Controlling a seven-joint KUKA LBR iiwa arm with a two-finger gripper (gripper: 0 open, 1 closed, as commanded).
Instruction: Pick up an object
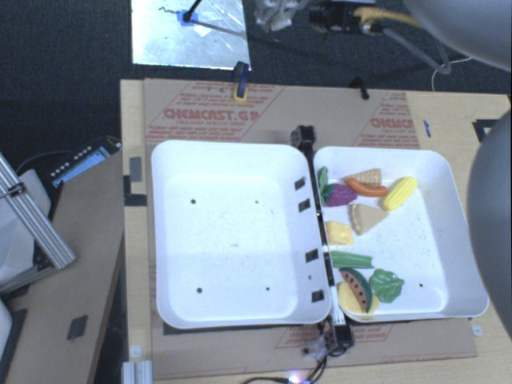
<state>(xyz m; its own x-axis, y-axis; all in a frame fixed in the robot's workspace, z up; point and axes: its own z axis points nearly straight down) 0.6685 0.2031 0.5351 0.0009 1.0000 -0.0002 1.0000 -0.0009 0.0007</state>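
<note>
Bins [232,154]: smooth white plastic | corn [399,192]: yellow, ridged, oblong

The hand [282,5] hangs blurred at the top of the frame, well above the surface [336,110], and far below it the right bin [448,214] holds toy foods, among them a yellow corn cob [399,193], a purple piece [342,194] and a green leafy piece [386,285].

I find the left bin [232,230] floor bare and open to approach across its whole width. In the right bin [448,238], toy food [364,214] crowds the side against the divider [316,214], leaving free floor along its right half.
</note>
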